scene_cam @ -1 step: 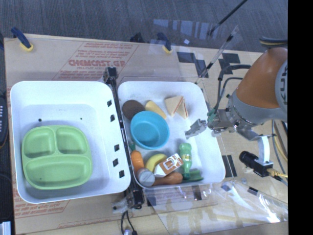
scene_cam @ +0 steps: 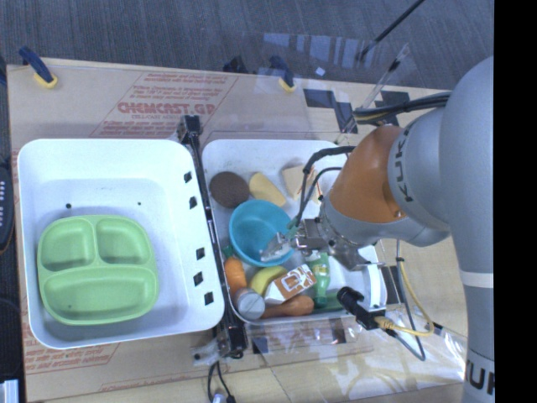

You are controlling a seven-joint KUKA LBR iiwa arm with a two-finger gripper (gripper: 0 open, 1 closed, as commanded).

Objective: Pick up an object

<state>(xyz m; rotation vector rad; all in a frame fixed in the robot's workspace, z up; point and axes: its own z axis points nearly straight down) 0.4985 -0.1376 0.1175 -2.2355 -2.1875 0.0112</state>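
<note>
My gripper (scene_cam: 285, 243) hangs low over the right bin (scene_cam: 252, 151), at the right rim of a blue bowl (scene_cam: 252, 229). The grey arm with its orange band (scene_cam: 369, 183) covers the bin's right side. Around the bowl lie a brown round piece (scene_cam: 228, 188), a pale yellow piece (scene_cam: 267, 190), an orange carrot (scene_cam: 236, 273), a yellow banana (scene_cam: 267, 279), a green bottle (scene_cam: 321, 275), a small labelled packet (scene_cam: 294, 284), a silver can (scene_cam: 251, 305) and a brown sausage (scene_cam: 289, 307).
The left bin (scene_cam: 101, 162) holds a green divided plate (scene_cam: 96, 269). A black divider with clips (scene_cam: 200, 217) runs between the bins. Cables (scene_cam: 403, 330) trail at the lower right of the bench. Blue clamps (scene_cam: 38, 67) sit on the bench's far edge.
</note>
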